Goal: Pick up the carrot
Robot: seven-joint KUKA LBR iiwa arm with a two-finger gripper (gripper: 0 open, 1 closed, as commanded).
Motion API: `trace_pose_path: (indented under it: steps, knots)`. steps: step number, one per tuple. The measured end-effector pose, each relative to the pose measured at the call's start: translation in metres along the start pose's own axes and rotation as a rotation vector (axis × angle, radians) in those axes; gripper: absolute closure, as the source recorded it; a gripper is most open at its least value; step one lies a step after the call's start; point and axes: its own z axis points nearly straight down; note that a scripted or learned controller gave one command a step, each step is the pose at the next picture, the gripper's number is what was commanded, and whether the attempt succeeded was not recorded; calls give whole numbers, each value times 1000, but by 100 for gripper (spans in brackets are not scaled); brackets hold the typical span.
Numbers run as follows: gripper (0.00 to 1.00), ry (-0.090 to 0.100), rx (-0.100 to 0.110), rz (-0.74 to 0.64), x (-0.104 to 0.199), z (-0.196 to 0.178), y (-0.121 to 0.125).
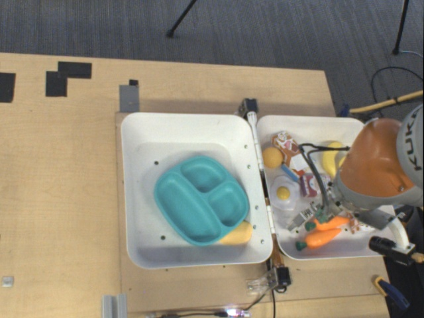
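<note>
Orange carrot [322,233] lies in the right bin [331,252] near its front wall, not yet lifted. The gripper [318,212] hangs just over its upper end among other toys; whether anything is clasped, I cannot tell. Grasping and lifting appear left.

No word, number or brand can be read anywhere on the bench or in the bins. The arm [397,158] bears dark lettering at the right edge, cut off and too blurred to make out.
</note>
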Motion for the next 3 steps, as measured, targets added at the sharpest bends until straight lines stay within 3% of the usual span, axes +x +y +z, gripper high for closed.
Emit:
trace_pose_path:
  steps: [1, 2, 3]
  knots:
    - [0, -6, -6, -374, 2, 5, 5]
    - [100, -9, -10, -373, 1, -6, 6]
    - [0, -9, -9, -373, 1, -6, 6]
